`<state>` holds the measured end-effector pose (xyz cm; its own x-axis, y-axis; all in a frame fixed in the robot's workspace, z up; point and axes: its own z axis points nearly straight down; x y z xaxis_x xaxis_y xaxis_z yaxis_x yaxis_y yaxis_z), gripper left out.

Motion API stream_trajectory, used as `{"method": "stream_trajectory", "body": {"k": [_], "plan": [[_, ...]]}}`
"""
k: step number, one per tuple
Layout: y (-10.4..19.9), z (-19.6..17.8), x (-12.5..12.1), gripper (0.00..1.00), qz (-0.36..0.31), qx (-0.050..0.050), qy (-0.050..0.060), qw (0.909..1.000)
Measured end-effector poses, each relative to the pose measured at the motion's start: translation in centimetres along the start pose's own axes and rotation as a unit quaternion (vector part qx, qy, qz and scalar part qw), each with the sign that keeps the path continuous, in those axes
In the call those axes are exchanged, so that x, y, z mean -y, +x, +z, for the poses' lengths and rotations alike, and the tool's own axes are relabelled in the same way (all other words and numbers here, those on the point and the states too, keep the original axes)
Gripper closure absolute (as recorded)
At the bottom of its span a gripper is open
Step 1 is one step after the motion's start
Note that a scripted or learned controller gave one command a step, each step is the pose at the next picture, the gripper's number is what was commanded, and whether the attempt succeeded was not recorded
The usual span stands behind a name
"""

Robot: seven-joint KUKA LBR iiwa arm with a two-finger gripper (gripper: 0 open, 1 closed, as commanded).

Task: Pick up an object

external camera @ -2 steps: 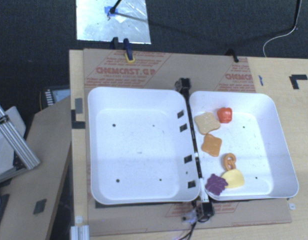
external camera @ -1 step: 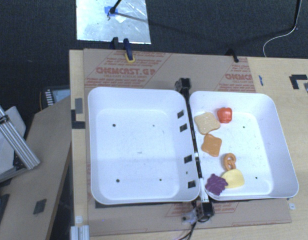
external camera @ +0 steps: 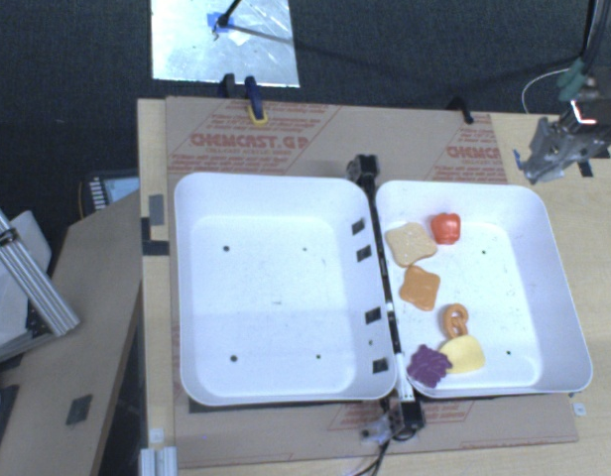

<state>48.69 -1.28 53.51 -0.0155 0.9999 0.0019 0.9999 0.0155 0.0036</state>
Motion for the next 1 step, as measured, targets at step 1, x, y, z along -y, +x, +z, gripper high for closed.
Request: {"method": "stream_trajectory", "body": {"k": [1], "plan": [[5.81,0.01,-0.04,1.00,0.003,0.000,0.000,1.0000]]}}
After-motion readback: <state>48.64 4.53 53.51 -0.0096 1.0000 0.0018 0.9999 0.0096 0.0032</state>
